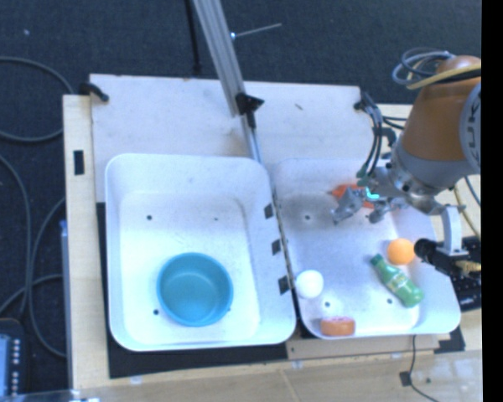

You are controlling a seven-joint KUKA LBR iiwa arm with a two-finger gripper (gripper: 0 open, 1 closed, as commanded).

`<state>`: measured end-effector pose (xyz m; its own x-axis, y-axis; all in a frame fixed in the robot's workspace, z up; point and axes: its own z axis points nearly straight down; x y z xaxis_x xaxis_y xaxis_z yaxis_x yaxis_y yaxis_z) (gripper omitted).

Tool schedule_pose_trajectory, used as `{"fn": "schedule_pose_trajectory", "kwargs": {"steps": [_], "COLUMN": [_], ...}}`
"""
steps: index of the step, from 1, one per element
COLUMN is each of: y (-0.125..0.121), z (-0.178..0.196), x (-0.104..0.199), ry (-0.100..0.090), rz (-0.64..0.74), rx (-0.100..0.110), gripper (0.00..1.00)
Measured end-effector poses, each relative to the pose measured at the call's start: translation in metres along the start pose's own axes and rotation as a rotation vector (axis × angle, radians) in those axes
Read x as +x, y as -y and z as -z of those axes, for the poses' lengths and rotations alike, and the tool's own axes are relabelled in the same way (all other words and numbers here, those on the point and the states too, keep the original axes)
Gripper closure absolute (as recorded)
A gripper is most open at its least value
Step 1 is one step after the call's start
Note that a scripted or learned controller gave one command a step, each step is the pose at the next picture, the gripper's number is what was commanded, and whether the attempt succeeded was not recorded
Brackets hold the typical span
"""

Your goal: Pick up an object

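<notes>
My gripper (360, 209) hangs low over the back of the right bin (335, 249), its two grey fingers (344, 212) spread apart, open. A small orange-red thing (345, 191) lies right beside it at the back left, partly hidden under the wrist. I cannot tell whether it touches the fingers. An orange ball (400, 251) rests to the front right of the gripper, with a green bottle (397, 280) lying just in front of it. A white ball (309, 284) sits by the bin's left wall. A flat orange-and-pink piece (338, 326) lies at the front rim.
The left bin (134, 182) holds a blue bowl (194, 288) in its front half. A slanted metal post (226, 57) rises behind the two bins. Cables run along the bench's right side (377, 132).
</notes>
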<state>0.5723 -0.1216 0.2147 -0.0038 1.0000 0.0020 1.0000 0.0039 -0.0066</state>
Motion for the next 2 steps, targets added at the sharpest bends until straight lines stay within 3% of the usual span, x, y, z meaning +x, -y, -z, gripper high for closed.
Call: {"fn": "schedule_pose_trajectory", "kwargs": {"steps": [1,2], "y": [-0.001,-0.003], "z": [0.003,-0.04], "x": [0.0,0.003], "ry": [0.0,0.003], "rz": [0.001,-0.003], "rx": [-0.006,-0.003], "gripper": [0.0,0.0]}}
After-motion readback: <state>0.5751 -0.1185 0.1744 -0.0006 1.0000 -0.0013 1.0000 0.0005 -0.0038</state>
